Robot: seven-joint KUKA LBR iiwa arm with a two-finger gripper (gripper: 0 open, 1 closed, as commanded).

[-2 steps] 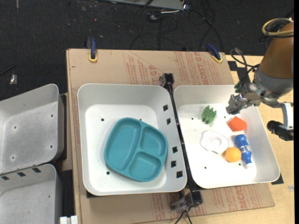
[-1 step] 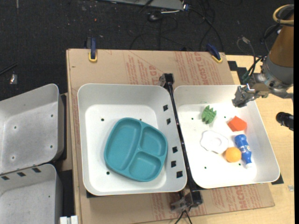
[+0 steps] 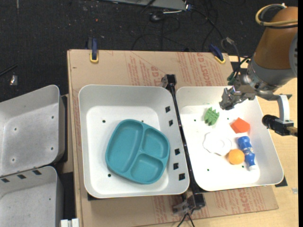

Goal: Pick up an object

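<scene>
Right bin: green toy (image 3: 211,116), orange block (image 3: 240,125), white piece (image 3: 217,144), orange ball (image 3: 235,157), blue tube (image 3: 246,150).

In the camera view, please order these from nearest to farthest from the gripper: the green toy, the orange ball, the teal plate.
From the gripper:
1. Green toy, right bin, just beside it toward the left.
2. Orange ball, right bin, near the front.
3. Teal plate, in the left bin.

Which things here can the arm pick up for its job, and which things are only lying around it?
For the job: gripper; green toy; orange block; white piece; orange ball; blue tube, all in the right bin.

Lying about: teal divided plate in the left bin; blue clamp.
</scene>
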